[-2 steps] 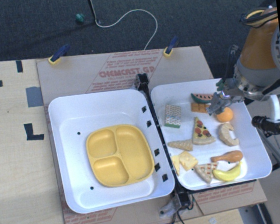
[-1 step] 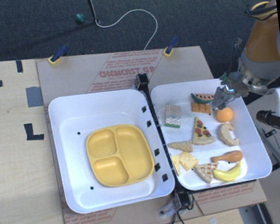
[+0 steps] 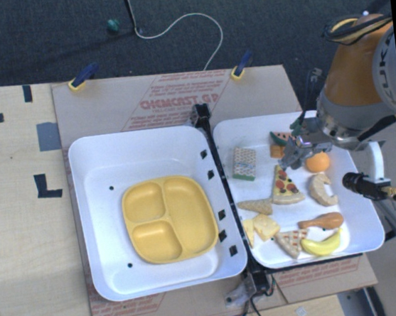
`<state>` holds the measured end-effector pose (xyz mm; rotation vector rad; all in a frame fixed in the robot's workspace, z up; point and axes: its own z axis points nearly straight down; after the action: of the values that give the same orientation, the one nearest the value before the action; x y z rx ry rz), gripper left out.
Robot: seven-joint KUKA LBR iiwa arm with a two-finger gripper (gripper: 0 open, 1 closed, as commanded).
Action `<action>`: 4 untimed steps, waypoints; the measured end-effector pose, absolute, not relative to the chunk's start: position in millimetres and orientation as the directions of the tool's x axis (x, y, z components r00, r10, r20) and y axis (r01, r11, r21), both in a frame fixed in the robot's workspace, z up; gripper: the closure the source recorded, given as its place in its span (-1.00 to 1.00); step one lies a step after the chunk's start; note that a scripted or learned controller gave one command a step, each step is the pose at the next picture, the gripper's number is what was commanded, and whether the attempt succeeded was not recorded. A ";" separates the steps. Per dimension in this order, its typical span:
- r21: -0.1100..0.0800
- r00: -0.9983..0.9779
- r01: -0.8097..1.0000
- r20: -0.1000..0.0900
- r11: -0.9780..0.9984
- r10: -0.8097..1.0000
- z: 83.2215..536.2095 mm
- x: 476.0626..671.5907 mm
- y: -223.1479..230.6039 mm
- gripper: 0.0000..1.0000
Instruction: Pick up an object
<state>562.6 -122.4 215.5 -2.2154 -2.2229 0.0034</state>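
Claw (image 3: 296, 154), grip unclear, above two pizza slices (image 3: 285, 186), one orange (image 3: 318, 162).

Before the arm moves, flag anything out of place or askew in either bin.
Nothing looks spilled or damaged. The toy food lies loosely scattered in the right bin; the yellow divided plate sits flat, slightly turned, in the left bin.

Grey arm (image 3: 360, 76) reaching in from right, gripper (image 3: 296, 154) angled down-left.

Bench (image 3: 18, 211) with cardboard sheet (image 3: 170, 103), two white bins (image 3: 87, 156).
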 end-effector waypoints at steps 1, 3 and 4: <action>-0.005 -0.004 1.000 0.002 0.004 1.000 212.9 535.3 -76.3 1.00; -0.001 -0.001 1.000 0.000 0.001 1.000 229.9 524.1 -81.8 1.00; -0.003 -0.001 1.000 -0.001 0.001 1.000 214.9 530.2 -69.1 1.00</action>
<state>530.2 -69.1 214.9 -2.2187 -2.2215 0.0044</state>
